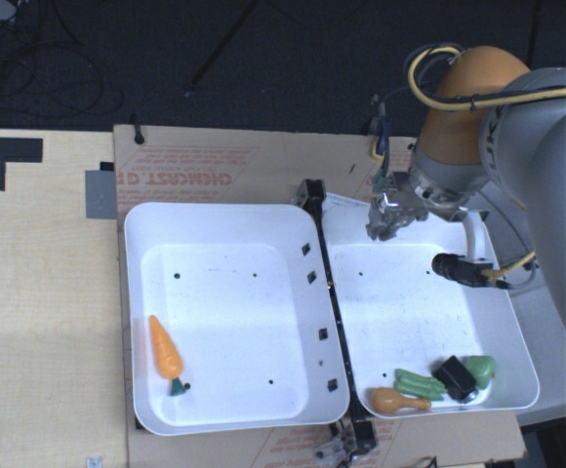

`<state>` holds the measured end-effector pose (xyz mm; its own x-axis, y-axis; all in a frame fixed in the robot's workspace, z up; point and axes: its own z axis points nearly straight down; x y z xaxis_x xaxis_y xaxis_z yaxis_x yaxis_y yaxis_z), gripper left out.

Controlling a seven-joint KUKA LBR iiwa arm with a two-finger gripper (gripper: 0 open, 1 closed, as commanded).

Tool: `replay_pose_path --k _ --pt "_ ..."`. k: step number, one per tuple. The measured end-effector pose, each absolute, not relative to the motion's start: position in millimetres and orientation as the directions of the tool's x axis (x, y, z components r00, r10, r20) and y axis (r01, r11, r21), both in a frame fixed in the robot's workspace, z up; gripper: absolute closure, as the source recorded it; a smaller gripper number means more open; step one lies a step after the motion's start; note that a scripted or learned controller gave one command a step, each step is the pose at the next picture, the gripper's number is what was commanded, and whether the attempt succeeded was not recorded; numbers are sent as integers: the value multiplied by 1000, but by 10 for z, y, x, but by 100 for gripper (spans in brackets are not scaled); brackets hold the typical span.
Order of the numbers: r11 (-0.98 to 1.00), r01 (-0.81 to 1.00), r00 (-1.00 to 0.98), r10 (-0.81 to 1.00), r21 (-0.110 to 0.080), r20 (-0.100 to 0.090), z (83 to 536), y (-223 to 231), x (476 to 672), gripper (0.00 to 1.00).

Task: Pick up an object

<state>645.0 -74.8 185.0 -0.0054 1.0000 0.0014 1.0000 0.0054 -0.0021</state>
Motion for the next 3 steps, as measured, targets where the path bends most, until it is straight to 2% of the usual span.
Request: replay_pose_path --k 1,2,3 --pt "6 1000 -6 1000 2 1 2558 -52 6441 100" --pt "-3 1000 3 1000 0 0 3089 -406 5861 100" --pt "6 1000 -6 1000 -3 1 2834 235 6203 100"
